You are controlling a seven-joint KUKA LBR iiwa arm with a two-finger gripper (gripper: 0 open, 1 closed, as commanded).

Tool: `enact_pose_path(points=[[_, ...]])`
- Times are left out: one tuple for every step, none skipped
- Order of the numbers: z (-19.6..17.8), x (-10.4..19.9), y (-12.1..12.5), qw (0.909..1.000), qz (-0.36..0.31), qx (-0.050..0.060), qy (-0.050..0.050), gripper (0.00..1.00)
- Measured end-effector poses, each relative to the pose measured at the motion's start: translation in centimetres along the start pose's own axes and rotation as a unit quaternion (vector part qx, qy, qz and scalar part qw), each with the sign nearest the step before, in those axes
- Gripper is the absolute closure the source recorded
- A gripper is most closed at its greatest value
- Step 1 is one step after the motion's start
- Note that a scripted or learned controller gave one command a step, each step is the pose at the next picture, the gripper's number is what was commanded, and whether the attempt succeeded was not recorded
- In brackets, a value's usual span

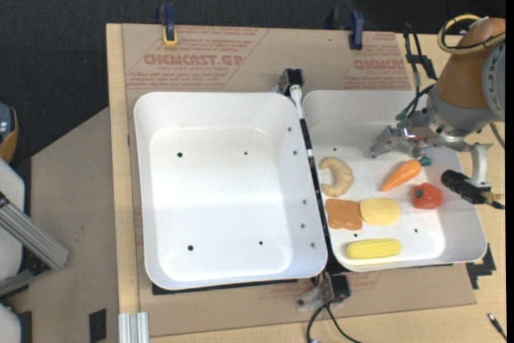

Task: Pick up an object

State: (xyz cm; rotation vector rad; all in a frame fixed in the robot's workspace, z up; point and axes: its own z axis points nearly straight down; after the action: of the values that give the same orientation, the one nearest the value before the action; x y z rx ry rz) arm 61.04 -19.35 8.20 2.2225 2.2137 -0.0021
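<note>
— Over the right bin, what is the arm doing?
— Its gripper hangs low above the bin's far half, fingers spread apart with nothing between them.
— And the objects?
— All in the right bin. A carrot lies just beside the gripper, on its near side, apart from the fingers. A tomato sits next to the carrot. A croissant lies near the divider, with a brown slice and a pale yellow round piece below it, touching each other. A corn cob rests by the near wall.
— The left bin?
— White floor with a few dark dots
</note>
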Motion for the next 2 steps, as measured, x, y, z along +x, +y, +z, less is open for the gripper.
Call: enact_pose_path(points=[[-0.4,-2.8,-4.1,1.0,-0.002,0.001,0.007,0.0],[-13.7,3.0,-6.2,1.0,-0.005,-0.004,0.002,0.0]])
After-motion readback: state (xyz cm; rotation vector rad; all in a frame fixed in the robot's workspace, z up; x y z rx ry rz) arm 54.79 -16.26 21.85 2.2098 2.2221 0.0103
